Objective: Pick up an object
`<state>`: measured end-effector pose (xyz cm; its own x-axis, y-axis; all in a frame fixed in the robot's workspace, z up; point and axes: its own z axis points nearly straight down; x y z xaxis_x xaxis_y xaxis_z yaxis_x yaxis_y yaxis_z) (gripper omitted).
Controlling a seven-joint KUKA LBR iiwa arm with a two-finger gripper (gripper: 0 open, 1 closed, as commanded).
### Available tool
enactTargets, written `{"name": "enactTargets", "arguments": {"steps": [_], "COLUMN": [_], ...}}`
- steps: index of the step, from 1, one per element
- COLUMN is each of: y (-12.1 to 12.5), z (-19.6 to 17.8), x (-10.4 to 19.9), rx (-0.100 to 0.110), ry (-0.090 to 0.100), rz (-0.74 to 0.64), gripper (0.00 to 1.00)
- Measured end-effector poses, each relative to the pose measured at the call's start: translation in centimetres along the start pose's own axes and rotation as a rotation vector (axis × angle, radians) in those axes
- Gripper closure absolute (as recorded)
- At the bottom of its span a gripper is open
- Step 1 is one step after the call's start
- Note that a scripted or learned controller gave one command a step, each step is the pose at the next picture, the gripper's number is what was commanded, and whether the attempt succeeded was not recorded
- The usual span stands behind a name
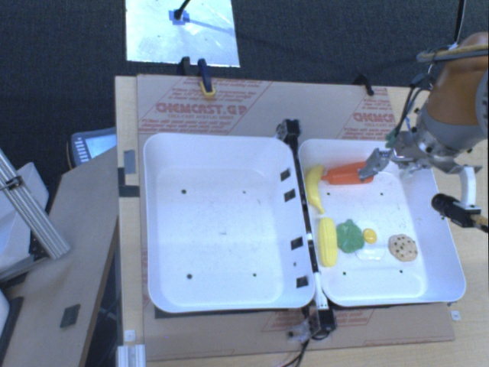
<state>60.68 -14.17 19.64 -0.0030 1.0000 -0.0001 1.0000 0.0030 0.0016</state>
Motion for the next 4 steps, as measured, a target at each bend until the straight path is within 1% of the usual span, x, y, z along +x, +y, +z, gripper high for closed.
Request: {"name": "enactTargets", "arguments": {"steps": [1,2,3,4], "y": [3.3,0.8,0.8,-1.8], "z": [-3.0,-16.5,-16.7,-24.1], "x": [2.7,3.1,3.2,11.7], "rx": [-0.005,-0.015,-0.006,-0.009], "ry": [0.000,-0.002,-0.002,0.003], "rz": [-0.005,-0.003,-0.007,-0.011], "gripper": [0.00,0.00,1.00,1.00]}}
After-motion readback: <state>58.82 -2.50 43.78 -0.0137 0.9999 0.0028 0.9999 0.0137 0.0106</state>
